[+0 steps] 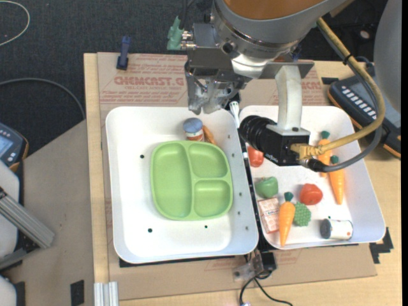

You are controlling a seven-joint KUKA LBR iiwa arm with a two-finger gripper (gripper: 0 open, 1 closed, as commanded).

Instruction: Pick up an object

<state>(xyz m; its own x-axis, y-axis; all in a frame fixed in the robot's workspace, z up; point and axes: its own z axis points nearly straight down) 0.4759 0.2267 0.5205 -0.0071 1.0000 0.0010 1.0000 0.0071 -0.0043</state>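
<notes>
A pale green divided plate (pixel 191 180) lies in the white left bin (pixel 124 171), beside a small jar (pixel 193 129) with a blue lid and an orange-red label. In the white right bin (pixel 366 199) are two orange carrots (pixel 286 220) (pixel 336 182), a green pepper (pixel 267 187), a red tomato (pixel 311 194), a dark green broccoli piece (pixel 301 215) and a pink-and-white packet (pixel 268 213). The arm (pixel 280 5) is grey with an orange band, above brown board (pixel 146 75) printed in red lettering
</notes>
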